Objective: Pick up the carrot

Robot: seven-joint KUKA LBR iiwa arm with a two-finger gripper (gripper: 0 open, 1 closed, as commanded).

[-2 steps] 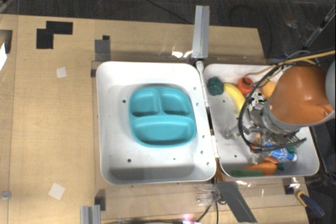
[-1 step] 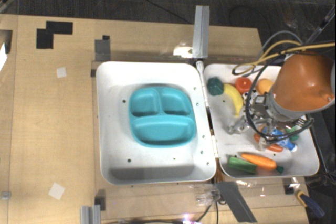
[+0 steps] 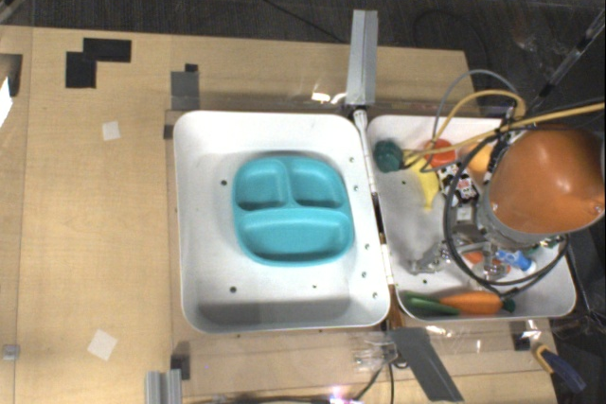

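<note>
One arm is at work here, its orange band (image 3: pixel 547 180) bulking over the right bin (image 3: pixel 402 232), and the gripper (image 3: pixel 466 253) hangs below it amid a tangle of cables, low over the bin's middle; whether it is released or clenched cannot be told, since the wrist and wiring cover the working end from above. Nothing is visibly held. Just toward the near wall of that bin lies the carrot (image 3: pixel 469 303), an orange body with a green top end pointing left, stretched lengthwise along the bin's front edge and close against the wall. It sits near the gripper but apart from it, so the step in hand looks like the approach, with the grasp itself not yet made. Farther back in the same bin are a teal object (image 3: pixel 386 154), a yellow piece (image 3: pixel 427 187) and a small red-orange item (image 3: pixel 439 149), all well clear of the carrot. The left bin (image 3: pixel 204 213) holds a blue divided tray (image 3: pixel 289 208). Judging from this, the next move calls for shifting toward the front wall, turning to close across the carrot's narrow width, and descending without striking the rim, which leaves little room on the near side.
</note>
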